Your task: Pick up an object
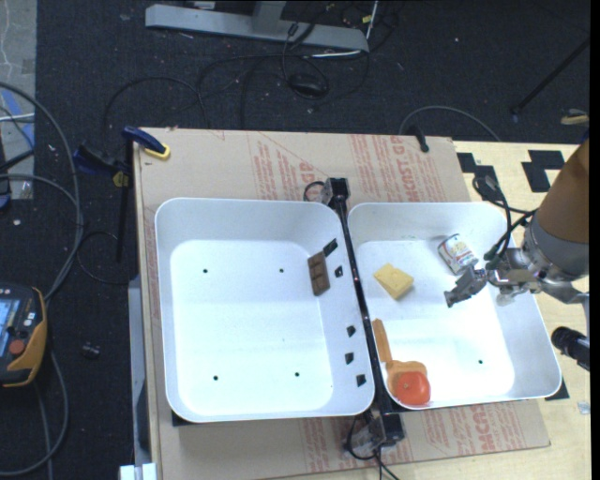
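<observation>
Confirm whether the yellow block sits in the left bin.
No, the yellow block lies in the right bin, near the divider.

The grey arm (562,234) is cut off by the right edge, so only its wrist section and a slice of the orange band are visible. The end effector (466,286) is small and dark over the right bin (525,375) — its fingers cannot be made out. The small can (457,250) beside it carries a label too small to read. At the left edge, a yellow-and-black handheld device (21,336) is partly cropped. The cardboard-covered surface (244,159) runs out of view at the right, and the equipment (253,23) along the top edge is cut off too.
</observation>
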Motion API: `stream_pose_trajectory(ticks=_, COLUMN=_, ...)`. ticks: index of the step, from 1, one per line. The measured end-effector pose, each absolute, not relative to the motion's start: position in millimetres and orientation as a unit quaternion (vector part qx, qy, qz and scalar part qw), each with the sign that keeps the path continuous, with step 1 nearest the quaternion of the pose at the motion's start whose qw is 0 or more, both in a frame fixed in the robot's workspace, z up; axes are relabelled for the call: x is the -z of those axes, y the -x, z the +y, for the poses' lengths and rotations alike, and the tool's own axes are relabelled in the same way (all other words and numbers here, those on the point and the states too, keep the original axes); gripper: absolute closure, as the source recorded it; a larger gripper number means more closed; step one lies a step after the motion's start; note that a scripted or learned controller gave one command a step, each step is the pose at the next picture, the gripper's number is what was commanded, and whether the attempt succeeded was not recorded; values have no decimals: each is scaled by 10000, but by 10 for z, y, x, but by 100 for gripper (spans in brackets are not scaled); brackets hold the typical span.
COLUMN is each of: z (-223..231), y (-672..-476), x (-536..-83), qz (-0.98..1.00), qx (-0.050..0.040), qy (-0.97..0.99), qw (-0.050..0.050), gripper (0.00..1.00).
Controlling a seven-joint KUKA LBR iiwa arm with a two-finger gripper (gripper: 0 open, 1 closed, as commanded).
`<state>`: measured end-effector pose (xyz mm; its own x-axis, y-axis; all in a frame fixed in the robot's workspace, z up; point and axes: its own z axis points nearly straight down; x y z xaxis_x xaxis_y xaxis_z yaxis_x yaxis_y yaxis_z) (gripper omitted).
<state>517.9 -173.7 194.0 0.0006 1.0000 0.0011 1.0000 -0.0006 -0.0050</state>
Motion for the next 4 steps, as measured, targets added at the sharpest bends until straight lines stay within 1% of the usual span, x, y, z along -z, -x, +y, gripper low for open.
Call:
stream_pose_trajectory(ticks=1, z=-1736, y=-5191, x=-1963, qz=-7072, qx=0, qy=7070, qw=1, gripper=0)
stream_pose_trajectory(ticks=2, z=-1760, y=-5127, x=-1522, qz=-7071, qx=-10, qy=7071, qw=16, gripper=0)
stream_pose_trajectory(ticks=3, z=-1756, y=-5114, x=-995, qz=-7071, qx=-13, qy=7071, qw=23, gripper=0)
stream_pose_trajectory(ticks=4, z=-1758, y=-5129, x=-1120, qz=-7071, qx=1, qy=7071, qw=1, gripper=100)
